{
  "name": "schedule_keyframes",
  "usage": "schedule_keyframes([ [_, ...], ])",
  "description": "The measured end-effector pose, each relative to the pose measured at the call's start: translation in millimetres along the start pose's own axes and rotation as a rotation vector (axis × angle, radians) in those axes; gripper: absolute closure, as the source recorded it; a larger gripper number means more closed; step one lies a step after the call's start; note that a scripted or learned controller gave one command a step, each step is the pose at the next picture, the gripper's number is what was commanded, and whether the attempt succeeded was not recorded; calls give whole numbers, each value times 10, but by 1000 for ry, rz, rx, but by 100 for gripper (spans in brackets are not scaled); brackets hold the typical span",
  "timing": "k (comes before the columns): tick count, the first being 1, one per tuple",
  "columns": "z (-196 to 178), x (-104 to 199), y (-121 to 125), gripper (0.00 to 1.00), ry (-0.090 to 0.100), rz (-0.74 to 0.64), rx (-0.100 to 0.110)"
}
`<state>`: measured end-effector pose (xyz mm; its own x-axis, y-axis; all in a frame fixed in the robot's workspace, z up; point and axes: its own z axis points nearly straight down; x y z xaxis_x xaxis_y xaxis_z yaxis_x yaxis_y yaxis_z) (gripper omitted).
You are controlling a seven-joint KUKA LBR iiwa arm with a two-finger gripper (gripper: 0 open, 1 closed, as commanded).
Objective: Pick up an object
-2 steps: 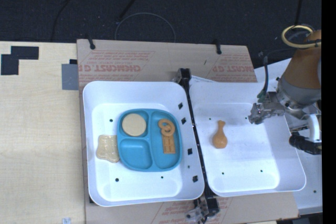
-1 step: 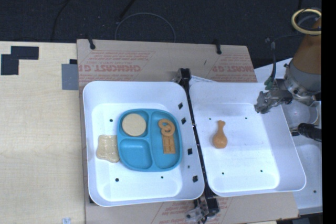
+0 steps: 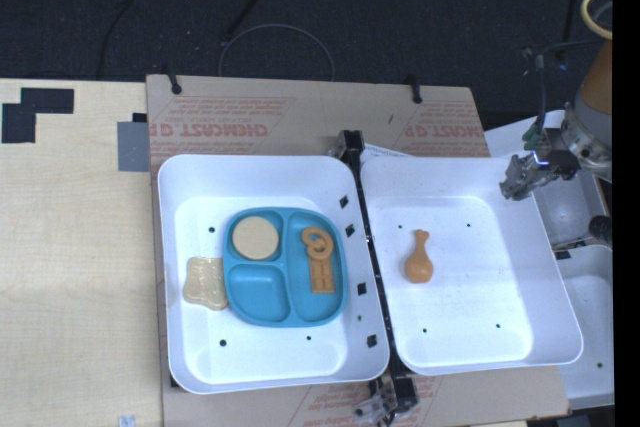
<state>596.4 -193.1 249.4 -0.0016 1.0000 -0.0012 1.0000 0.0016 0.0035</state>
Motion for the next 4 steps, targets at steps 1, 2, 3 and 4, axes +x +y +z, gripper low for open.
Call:
schedule_keyframes([
  [1,115,456,35,100,3,-3,7],
  [2,43,994,14,100,4,-3,7],
  [3,112,1551,-64,100,4,-3,8],
  [4,164,2157,-83,100,4,-3,8],
])
